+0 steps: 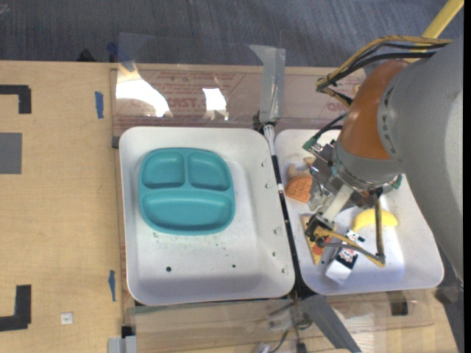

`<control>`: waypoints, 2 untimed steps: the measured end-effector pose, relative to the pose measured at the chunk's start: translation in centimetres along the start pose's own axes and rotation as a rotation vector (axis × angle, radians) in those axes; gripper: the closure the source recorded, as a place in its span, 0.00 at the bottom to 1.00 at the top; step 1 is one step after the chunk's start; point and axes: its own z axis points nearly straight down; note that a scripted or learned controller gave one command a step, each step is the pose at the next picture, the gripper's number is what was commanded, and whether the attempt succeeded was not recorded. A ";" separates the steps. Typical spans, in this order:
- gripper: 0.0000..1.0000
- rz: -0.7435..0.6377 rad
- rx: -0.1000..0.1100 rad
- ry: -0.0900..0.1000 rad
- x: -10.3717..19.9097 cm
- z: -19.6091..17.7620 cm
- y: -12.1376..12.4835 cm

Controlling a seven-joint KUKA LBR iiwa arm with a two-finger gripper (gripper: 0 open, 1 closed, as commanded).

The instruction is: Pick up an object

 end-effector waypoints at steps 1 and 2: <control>1.00 0.469 -0.001 0.002 2.9 -0.8 -5.7; 1.00 0.579 0.000 0.013 4.3 3.6 -8.6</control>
